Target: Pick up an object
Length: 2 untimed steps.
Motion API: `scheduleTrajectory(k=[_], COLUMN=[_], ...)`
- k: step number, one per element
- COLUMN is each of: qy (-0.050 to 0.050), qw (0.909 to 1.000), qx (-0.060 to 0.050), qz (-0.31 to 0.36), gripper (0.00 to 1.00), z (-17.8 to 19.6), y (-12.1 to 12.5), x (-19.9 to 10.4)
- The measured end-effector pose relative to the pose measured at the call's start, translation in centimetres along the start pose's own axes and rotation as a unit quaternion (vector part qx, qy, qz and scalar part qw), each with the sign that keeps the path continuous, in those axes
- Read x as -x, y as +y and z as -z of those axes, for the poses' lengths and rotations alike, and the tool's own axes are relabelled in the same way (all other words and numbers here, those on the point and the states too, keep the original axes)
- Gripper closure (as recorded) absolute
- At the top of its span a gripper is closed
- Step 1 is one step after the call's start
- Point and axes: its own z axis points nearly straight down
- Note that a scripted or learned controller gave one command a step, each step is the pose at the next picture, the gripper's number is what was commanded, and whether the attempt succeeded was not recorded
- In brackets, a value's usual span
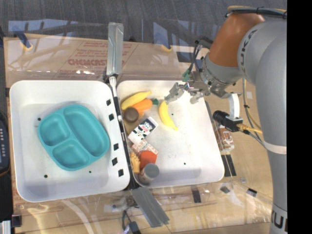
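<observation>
Above the right bin (204, 150): gripper (184, 94), fingers spread, holding nothing, just beside a banana (167, 116). Left bin (24, 130): one teal divided plate (73, 137).

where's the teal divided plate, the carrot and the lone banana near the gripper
teal divided plate (73, 136): camera view, on the ridge where its compartments meet
carrot (143, 105): camera view, middle of its orange body
lone banana (166, 117): camera view, middle of its curve
</observation>
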Motion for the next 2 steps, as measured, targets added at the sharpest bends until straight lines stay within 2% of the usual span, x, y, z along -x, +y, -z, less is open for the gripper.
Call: scheduleTrajectory(k=[1,2], qy=[-0.001,-0.001], qw=[0.9994,0.9995], qx=[0.001,0.001], qz=[-0.035,-0.032], gripper=[0.0,1.0], z=[-12.2,-11.1], y=[2.1,2.2], x=[1.2,1.1])
